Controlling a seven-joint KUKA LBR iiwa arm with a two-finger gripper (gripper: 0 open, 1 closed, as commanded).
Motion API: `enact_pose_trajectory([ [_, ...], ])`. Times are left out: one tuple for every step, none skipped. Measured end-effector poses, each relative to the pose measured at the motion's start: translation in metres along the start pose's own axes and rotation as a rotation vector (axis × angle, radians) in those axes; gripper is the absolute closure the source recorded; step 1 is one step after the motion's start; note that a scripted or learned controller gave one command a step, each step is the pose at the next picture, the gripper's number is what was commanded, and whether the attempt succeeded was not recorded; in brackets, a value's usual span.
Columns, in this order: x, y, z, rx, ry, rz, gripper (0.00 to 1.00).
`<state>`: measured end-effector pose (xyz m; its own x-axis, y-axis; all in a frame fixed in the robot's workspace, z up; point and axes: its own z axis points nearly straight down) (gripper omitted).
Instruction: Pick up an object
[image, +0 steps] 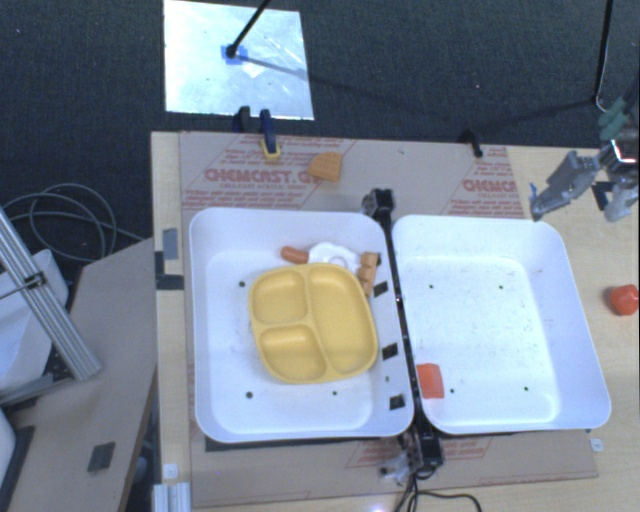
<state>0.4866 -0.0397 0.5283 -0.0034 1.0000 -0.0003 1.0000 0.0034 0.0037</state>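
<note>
In the left bin (215, 300) lies a yellow divided plate (312, 322). Behind it are a small orange sausage-shaped piece (294, 255), a white piece (332, 256) and a tan piece (368, 268). An orange-red block (429, 379) rests at the near left corner of the right bin (560, 300). My gripper (586, 194) hangs past that bin's far right corner, over the bench. Its two grey fingers (553, 192) stand apart, open, with nothing between them.
A tan wedge (325, 166) lies on the board behind the left bin, near a blue and yellow clamp (268, 135). An orange object (622, 299) sits on the bench to the right of the right bin. A black divider (390, 300) runs between the bins.
</note>
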Motion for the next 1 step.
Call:
enact_pose_trajectory([
  [0.0000, 0.0000, 0.0000, 0.000, 0.000, 0.000, 0.00],
])
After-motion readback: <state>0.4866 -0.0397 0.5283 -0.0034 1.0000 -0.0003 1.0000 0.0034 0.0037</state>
